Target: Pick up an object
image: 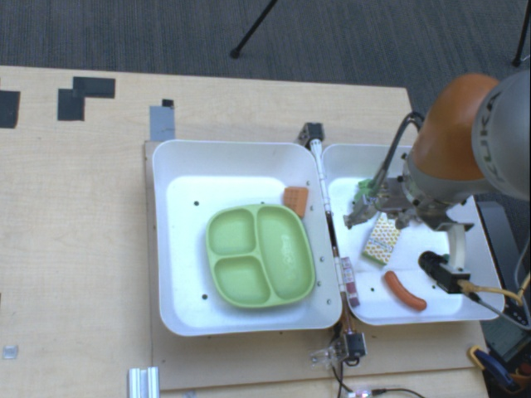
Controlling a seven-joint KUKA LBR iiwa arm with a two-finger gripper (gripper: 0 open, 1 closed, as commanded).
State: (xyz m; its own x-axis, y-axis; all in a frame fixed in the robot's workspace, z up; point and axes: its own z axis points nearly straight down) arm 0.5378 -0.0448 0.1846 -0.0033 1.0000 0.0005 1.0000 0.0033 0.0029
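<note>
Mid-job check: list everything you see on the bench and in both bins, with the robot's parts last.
bench: 1, pale wood, under both bins
left bin: 1, white, centre of view
right bin: 1, white, beside the left bin
divided plate: 1, light green, middle of left bin
block: 1, orange, left bin, far right corner
dotted pad: 1, yellow-white, right bin, middle
sausage: 1, red-orange, right bin, near side
green item: 1, right bin, partly hidden
arm: 1, grey and orange, from right
pincer: 1, over right bin

light: bright, even | glare: left bin (187,222) (floor washed out) | shadows: soft | focus: slightly soft
</note>
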